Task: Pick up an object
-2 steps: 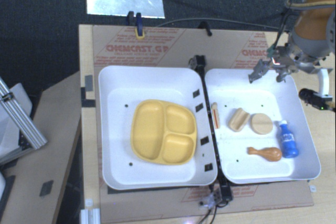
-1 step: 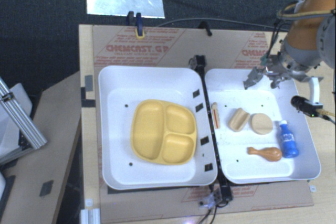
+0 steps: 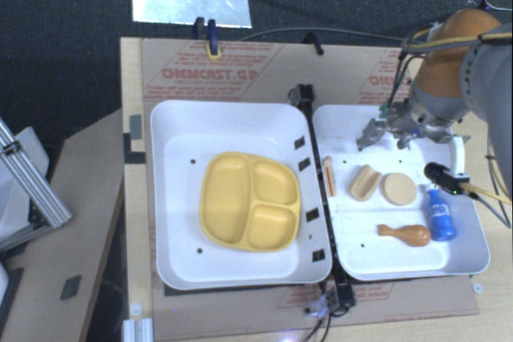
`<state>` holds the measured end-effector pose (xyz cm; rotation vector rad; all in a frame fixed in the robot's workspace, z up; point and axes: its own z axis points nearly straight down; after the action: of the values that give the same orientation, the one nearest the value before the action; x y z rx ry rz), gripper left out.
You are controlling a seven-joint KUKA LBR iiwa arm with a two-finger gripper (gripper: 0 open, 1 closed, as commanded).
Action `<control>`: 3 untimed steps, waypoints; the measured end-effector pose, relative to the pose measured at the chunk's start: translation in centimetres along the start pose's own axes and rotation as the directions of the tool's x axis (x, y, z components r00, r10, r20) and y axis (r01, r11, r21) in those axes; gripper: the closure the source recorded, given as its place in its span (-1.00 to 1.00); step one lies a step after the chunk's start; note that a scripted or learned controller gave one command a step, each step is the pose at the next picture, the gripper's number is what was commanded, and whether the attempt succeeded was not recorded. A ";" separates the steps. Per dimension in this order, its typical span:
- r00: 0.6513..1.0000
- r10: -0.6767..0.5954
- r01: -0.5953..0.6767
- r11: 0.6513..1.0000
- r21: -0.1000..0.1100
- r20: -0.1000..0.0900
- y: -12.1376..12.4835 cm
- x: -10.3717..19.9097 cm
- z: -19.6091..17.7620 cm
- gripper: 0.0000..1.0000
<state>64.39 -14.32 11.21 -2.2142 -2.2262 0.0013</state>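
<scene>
Two shallow white bins sit side by side on a bench, seen from above at a slant. The left bin (image 3: 172, 252) holds a yellow divided plate (image 3: 250, 201). The right bin (image 3: 473, 252) holds five small things: a thin stick (image 3: 329, 176) by the left wall, a tan wedge like a bread slice (image 3: 365, 183), a round tan disc (image 3: 399, 189) just beside it, a blue bottle (image 3: 439, 215), and a tan drumstick shape (image 3: 405, 234) near the front.

The grey arm reaches in from the right, and its gripper (image 3: 391, 134) hovers at the back of the right bin with its two fingers spread and nothing between them (no object is held yet).

This looks like the approach step. The next move calls for choosing one object, likely the nearby wedge or disc, centring above it, descending and closing.
</scene>
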 end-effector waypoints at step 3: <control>1.000 0.000 0.000 1.000 -0.011 0.002 -0.1 -0.4 -14.1 1.00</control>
<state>64.37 -14.72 25.30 -2.2209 -2.2326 -0.0080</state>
